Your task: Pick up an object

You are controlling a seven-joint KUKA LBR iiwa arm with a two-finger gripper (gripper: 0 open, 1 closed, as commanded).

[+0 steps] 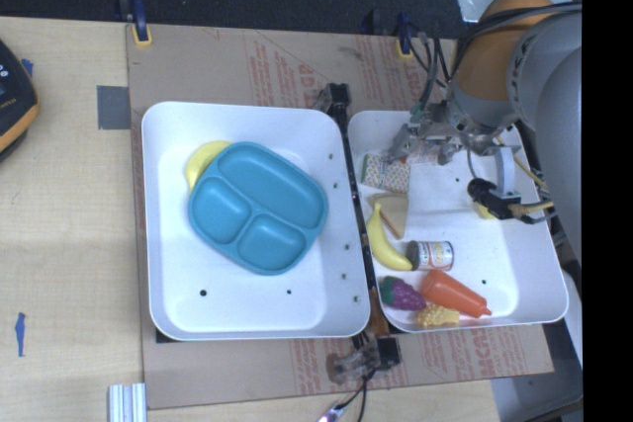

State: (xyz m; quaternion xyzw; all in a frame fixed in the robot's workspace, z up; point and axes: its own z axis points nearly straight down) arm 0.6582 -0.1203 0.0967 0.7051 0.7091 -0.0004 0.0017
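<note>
Overhead, seemingly slanted, over both bins (158, 212)

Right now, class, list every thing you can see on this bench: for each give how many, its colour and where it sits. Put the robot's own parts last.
bins: 2, white, side by side on the bench
tray: 1, blue, three compartments, in the left bin
yellow thing: 1, mostly hidden under the tray's far left edge
banana: 1, yellow, right bin, by its left wall
small can: 1, lying on its side beside the banana
carrot: 1, orange, right bin's near edge
grapes: 1 bunch, purple, left of the carrot
corn: 1, yellow, below the carrot
arm: 1, grey and orange, over the right bin's far side
</note>
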